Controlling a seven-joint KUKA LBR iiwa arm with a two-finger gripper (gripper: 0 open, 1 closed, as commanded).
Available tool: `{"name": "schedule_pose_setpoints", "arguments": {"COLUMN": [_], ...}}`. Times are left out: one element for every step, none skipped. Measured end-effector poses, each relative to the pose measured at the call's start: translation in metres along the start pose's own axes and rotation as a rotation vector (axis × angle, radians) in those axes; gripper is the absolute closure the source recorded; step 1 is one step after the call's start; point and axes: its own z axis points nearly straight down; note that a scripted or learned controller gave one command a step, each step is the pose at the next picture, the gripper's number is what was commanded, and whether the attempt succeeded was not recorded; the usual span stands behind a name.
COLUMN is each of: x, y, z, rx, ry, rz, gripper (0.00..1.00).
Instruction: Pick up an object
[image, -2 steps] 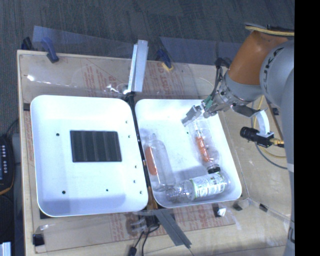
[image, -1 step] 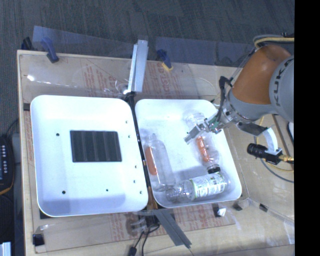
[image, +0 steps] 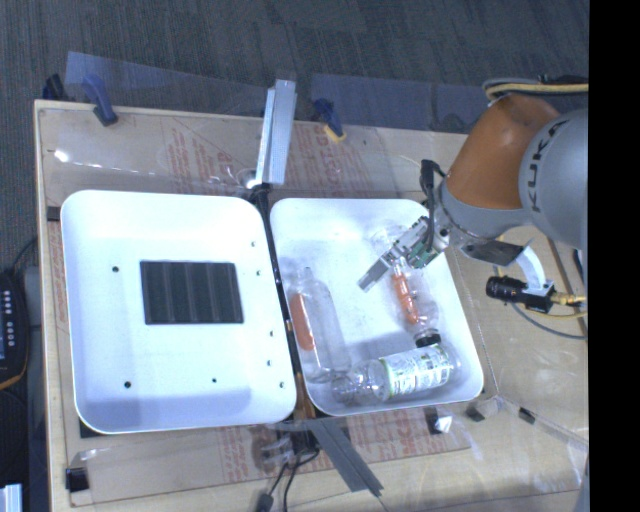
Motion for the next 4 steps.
{"name": "schedule_pose_setpoints", "arguments": {"x": [0.001, 0.004, -0.013, 0.008], "y": [-0.002, -0.007, 0.018, -0.011], "z": [0.019, -0.005, -0.006, 0.050], "rx": [0.000, -0.002, -0.003, -0.001], "ry": [-0.001, -0.005, -0.006, -0.002], "rz": [0.000, -0.203, -0.355, -0.204], "gripper": [0.00, 0.00, 0.00, 0.00]}}
